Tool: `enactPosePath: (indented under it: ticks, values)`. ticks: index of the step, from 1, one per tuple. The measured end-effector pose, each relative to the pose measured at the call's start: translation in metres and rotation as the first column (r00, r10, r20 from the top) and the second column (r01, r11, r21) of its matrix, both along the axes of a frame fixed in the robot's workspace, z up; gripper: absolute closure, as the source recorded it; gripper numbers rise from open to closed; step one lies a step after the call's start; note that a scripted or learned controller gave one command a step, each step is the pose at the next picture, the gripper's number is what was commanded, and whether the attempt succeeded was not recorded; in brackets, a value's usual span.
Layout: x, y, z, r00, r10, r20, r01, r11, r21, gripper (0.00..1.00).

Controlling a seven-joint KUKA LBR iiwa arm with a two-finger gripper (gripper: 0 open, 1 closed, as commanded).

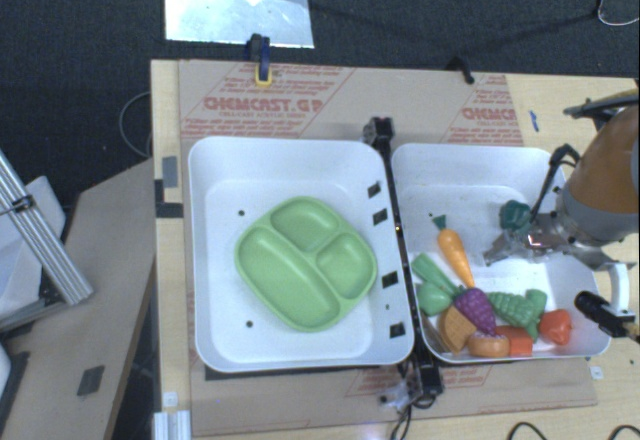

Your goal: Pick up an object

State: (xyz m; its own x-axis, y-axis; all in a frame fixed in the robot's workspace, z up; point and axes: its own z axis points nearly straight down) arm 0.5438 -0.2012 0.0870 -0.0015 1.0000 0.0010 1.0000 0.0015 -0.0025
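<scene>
Camera view: red "CHEMCAST GP" lettering (263, 105) marks the bench sheet. The gripper (512, 246) hangs over the right bin (470, 168), beside the carrot (455, 254) among toy foods.

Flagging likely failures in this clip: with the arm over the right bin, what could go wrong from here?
1. The toys lie heaped at the right bin's near edge, so a grasp may catch two or slip.
2. The hand is near a teal piece and may knock it aside.
</scene>
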Motion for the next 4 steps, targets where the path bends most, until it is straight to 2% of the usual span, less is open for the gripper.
enactPosePath:
  ticks: [1,2,4]
  values:
    - [0.001,0.0,-0.002,1.0,0.0,0.003,0.0,1.0,-0.001,0.0]
    - [0.002,0.0,0.009,1.0,0.0,0.006,0.0,1.0,-0.002,1.0]
    - [0.017,-0.006,0.13,1.0,0.004,0.009,-0.004,1.0,-0.004,1.0]
